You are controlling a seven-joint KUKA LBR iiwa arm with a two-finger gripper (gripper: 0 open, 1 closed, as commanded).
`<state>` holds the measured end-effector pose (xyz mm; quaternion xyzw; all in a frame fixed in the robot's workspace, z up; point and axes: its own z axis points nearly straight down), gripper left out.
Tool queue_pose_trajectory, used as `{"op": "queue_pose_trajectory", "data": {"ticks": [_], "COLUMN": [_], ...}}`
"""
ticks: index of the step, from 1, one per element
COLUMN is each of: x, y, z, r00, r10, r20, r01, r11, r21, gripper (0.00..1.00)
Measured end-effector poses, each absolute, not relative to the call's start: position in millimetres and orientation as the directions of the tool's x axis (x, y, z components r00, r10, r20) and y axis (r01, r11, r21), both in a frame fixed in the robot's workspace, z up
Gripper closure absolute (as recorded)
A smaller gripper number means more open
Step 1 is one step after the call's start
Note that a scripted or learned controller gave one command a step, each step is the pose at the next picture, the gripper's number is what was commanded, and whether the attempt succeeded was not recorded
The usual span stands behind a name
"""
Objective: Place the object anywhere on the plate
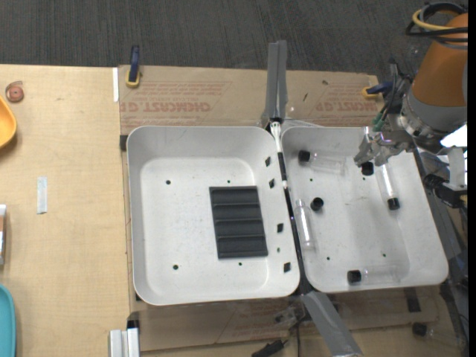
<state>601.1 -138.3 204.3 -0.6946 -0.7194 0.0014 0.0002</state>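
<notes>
The black ribbed plate (238,222) lies flat in the middle of the left bin (149,199). Several clear tubes with black caps lie scattered in the right bin (416,222): one near the top left (321,159), one along the left wall (304,225), one on the right (388,187), one at the front (370,276). My gripper (370,157) hangs low over the upper right part of the right bin, close to the top end of the right-hand tube. A small dark piece (367,169) sits right under it; whether it is held I cannot tell.
A grey divider bar (277,88) runs between the bins at the back. Blue and yellow clamps (134,69) hold the cardboard sheet. On the wooden bench at the left lie an orange dish (4,125) and a small clear piece (42,195).
</notes>
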Motion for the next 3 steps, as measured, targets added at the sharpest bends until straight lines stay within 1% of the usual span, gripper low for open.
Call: {"op": "queue_pose_trajectory", "data": {"ticks": [1,2,3], "x": [605.7,599.9,560.7], "y": [-73.4,4.9,91.2], "z": [190.5,190.6,190.3], "r00": [-0.027,-0.118,-0.284], "r10": [1.000,0.993,0.959], "r20": [-0.001,-0.001,-0.001], "r01": [1.000,0.993,0.959], "r11": [0.027,0.118,0.284], "r21": [-0.003,-0.003,-0.004], "gripper": [1.00,1.00,1.00]}}
